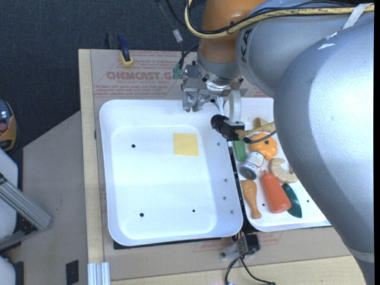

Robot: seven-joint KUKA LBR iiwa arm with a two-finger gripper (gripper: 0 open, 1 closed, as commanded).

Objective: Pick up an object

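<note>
Over the far rim of the left bin (113,177) your end effector (195,103) hangs; you cannot tell its grip. A yellow square (186,144) lies flat on that bin's floor, just near of it, untouched.

Two shallow white bins sit side by side: the left bin (119,177) and the right bin (309,218). The left bin holds one flat yellow square (186,144). The right bin holds a crowded heap just beside the shared wall: one orange bottle-shaped toy (275,193), one tan drumstick-shaped piece (250,197), one small silver-capped jar (252,164), one green stick (239,149), one round orange piece (265,145) and one dark green leaf shape (293,199). Other pieces there are too hidden to count.
</note>
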